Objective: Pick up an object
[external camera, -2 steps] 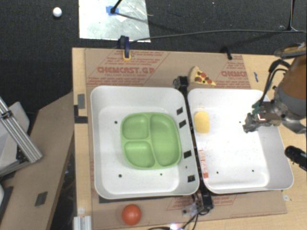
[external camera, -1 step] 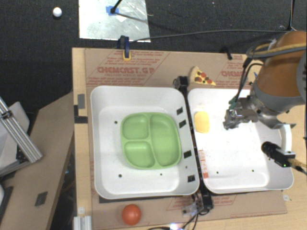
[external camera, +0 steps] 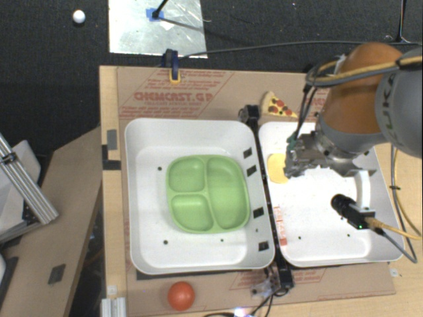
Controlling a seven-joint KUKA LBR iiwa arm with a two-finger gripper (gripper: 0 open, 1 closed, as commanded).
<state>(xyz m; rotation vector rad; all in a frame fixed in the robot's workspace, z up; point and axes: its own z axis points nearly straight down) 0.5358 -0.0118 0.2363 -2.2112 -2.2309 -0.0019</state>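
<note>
I can't tell how the jaws stand; the gripper is a dark blur just at three o'clock of the yellow object, low in the right bin; I'd centre over the yellow piece before descending, clear of the bin wall; the green tray sits at nine o'clock in the left bin.

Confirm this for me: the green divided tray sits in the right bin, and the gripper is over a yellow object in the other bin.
Not quite. The camera view shows the green divided tray in the left bin, not the right one. The rest stands: the gripper is over a yellow object in the other bin, near its left wall.
</note>
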